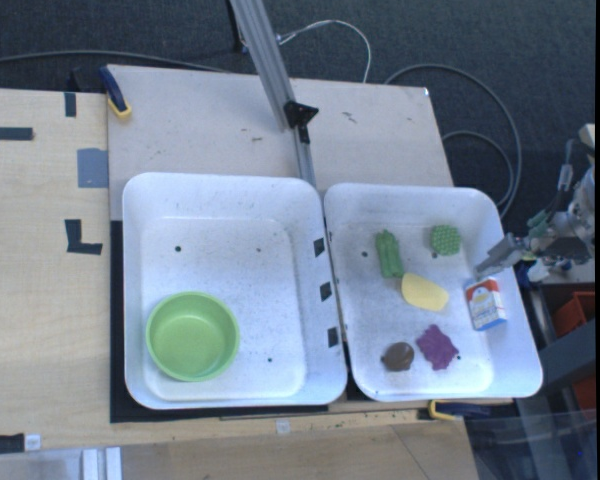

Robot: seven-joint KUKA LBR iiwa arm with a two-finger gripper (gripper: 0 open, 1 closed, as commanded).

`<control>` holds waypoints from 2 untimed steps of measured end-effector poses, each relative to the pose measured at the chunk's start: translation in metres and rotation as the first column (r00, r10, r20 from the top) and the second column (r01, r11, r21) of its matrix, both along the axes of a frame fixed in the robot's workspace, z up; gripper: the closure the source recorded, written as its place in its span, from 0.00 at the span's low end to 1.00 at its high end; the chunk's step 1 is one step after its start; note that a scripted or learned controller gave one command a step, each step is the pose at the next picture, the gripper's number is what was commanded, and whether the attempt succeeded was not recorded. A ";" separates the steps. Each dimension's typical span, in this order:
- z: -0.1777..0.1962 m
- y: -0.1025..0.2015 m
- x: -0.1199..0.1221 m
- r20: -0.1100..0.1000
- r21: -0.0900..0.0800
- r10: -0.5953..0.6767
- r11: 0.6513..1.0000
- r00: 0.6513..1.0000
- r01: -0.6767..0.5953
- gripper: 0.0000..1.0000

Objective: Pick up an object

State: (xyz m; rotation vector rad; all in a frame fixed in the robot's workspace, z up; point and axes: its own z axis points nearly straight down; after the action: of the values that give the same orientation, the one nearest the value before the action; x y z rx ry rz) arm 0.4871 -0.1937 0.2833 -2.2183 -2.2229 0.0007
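The right bin holds several small objects: a long green piece, a round knobbly green piece, a yellow lump, a brown lump and a purple piece. A small white carton with red and blue print lies against the bin's right wall. My gripper reaches in over the right rim, just above the carton and apart from it. Nothing is seen held in it.
A green bowl sits in the near left corner of the left bin. A grey metal pole slants down from the top to the gap between the bins. Cables trail on the floor at the upper right.
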 end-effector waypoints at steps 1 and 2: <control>0.000 0.000 0.000 0.000 0.000 0.000 1.000 1.000 0.000 0.00; -0.064 0.003 0.000 -0.007 0.002 -0.001 1.000 1.000 0.001 0.00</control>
State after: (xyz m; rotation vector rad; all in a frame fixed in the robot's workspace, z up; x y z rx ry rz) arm 0.4873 -0.1910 0.2190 -2.2158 -2.2171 0.0065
